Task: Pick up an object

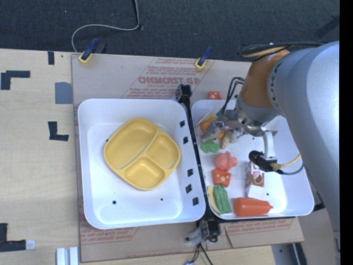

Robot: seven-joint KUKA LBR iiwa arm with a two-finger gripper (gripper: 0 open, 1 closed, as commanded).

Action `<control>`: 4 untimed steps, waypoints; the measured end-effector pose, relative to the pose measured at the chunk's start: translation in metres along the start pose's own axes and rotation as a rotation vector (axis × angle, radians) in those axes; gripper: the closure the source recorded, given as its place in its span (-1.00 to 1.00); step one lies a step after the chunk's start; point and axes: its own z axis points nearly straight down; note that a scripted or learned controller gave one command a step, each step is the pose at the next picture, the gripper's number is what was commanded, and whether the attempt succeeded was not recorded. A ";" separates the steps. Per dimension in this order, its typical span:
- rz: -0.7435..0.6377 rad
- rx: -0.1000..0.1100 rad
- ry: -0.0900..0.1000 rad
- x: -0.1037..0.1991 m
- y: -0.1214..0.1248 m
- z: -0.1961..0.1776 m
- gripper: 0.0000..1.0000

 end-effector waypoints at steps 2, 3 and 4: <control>-0.006 0.090 0.013 -0.001 0.030 0.003 -1.00; -0.004 0.057 0.015 -0.003 0.021 0.003 -1.00; -0.006 0.078 0.013 -0.002 0.027 0.004 -1.00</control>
